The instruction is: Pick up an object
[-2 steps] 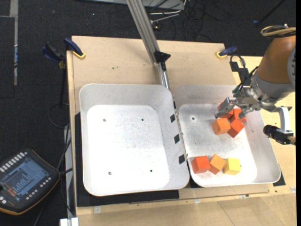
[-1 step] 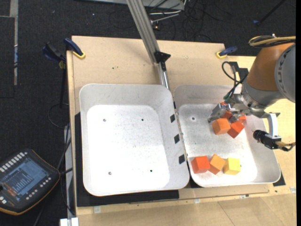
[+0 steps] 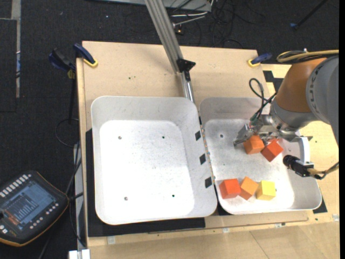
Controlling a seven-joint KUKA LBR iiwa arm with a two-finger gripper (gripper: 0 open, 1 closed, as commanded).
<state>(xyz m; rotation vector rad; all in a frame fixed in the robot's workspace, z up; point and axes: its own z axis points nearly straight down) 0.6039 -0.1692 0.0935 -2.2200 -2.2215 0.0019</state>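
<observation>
In the right bin [image 3: 226, 117], my gripper [image 3: 248, 138] reaches down from the right, its fingers at an orange block [image 3: 254, 144] near the bin's middle. A red-orange block [image 3: 272, 150] lies just right of it, touching or nearly so. Along the bin's front edge sit a red-orange cube [image 3: 230, 188], an orange cube [image 3: 249, 188] and a yellow cube [image 3: 267, 190] in a row. The wrist hides the fingertips, so whether they close on the orange block cannot be made out.
The left bin [image 3: 143, 155] stands beside the right one, divided by a shared rim with black clips [image 3: 204, 158]. A metal pole [image 3: 170, 36] slants in from the top. A teach pendant [image 3: 27, 204] lies at the lower left, off the bench.
</observation>
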